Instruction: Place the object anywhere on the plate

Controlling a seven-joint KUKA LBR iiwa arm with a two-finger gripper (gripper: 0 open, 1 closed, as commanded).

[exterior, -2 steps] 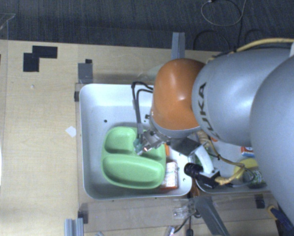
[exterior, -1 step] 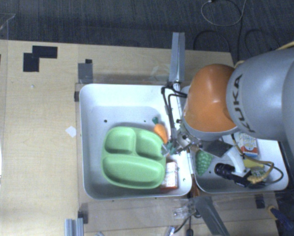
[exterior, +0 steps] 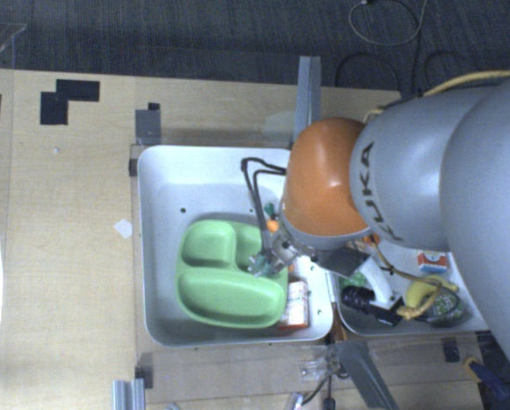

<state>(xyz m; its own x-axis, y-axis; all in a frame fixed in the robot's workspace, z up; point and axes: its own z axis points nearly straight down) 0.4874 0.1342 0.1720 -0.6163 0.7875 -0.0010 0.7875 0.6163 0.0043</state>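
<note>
Green plate lies in the left bin | hand at the plate's right edge, over the divider; grip and load cannot be told | object not identifiable, perhaps the orange-white box touching the plate's right edge | risk: a release here could drop it off the rim.

Robotics lab: KUKA arm, bins

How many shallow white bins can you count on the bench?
2: the left bin holds the green plate; the right bin, beside it, lies largely under the arm, so some of its contents may be hidden.
</note>
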